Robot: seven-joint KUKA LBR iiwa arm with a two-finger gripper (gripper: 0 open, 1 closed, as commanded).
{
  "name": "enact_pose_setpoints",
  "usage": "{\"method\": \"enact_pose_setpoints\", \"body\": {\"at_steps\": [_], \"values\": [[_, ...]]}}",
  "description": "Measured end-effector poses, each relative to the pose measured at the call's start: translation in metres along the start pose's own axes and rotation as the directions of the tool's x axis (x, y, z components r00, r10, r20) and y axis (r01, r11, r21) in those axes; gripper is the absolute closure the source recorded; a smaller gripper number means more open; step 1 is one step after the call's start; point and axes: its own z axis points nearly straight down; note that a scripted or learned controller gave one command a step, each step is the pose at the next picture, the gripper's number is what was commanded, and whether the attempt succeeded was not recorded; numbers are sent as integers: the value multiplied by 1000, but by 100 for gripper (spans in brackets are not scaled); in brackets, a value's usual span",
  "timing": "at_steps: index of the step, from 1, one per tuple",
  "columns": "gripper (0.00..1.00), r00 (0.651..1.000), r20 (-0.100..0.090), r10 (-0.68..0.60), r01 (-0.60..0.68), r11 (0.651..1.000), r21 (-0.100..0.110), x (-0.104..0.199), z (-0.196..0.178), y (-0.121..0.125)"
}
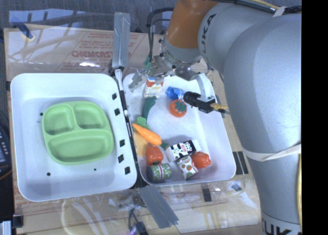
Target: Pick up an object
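Observation:
The right bin (221, 141) holds several toy foods. An orange carrot (148, 134) lies at its left side, with a green piece (147, 108) above it. Near the middle are a red tomato (178, 108) and a small blue item (173, 93). Along the front sit a red pepper (154, 154), a black-and-white carton (183, 149), a green can (160, 172), a small printed cup (187, 167) and a red piece (202, 160). My gripper (147, 79) hangs low over the bin's back left corner, right above a small white and red carton (152, 88).
The left bin (25, 167) carries a green divided plate (78, 132). A divider with black clips (122, 126) runs between the bins. The arm's grey body (256, 75) covers the right side of the right bin, and a black plug (198, 100) juts out near the tomato.

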Motion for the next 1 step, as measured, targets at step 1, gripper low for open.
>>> {"method": "enact_pose_setpoints", "body": {"at_steps": [1], "values": [[0, 998, -2, -60, 60, 998, 5, -32, 53, -102]]}}
